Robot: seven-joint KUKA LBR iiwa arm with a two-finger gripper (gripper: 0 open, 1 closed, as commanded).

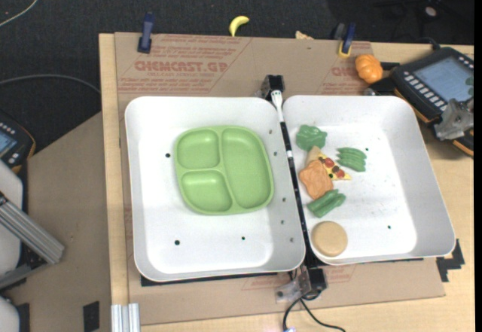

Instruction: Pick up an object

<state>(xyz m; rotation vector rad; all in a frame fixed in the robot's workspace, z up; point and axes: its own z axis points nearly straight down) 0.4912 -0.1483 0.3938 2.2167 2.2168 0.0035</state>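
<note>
Resting in left bin point(143, 172), green divided plate point(224, 169), right bin point(407, 172) holding green toy vegetables point(352, 159), pizza slice point(328, 166), tan round biscuit point(330, 239), claw state cannot be told.

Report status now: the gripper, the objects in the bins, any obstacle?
Toy food clustered in right bin: pizza slice, round cookie, green vegetables. Green divided plate in left bin. Nothing lifted yet.

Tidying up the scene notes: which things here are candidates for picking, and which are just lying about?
For picking, in the right bin: pizza slice, round cookie, brown piece, three green vegetables; green tray in the left bin.

Lying about: banana, orange toy, clamps, pendant.
</note>
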